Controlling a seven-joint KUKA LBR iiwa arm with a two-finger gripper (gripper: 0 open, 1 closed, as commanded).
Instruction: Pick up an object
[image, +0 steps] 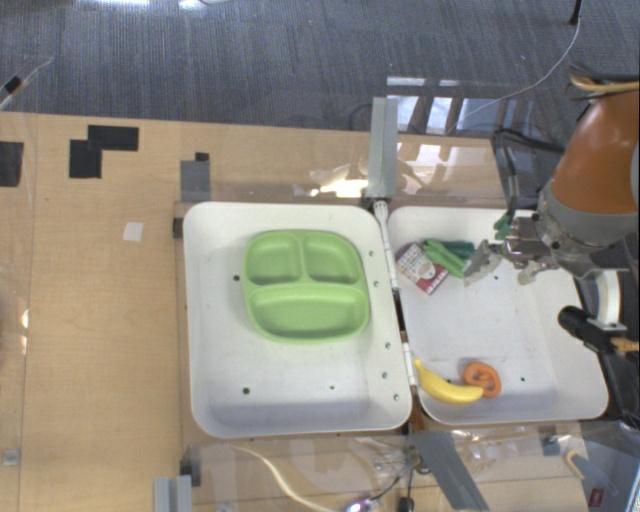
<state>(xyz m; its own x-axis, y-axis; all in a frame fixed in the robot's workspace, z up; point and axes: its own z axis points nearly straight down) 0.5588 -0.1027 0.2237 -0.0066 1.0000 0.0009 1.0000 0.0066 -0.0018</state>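
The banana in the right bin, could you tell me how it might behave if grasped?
The banana is curved and smooth, so it may pivot or slip between fingers. It looks like a light plastic toy, probably rigid. It lies against the bin wall, beside the orange ring, which limits access.

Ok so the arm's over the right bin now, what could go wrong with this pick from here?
The gripper hangs beside the green object, which lies against the small red and white box; closing there might catch both or push one aside. The banana and orange ring sit tight against the right bin's near wall, so a pick there may be cramped.
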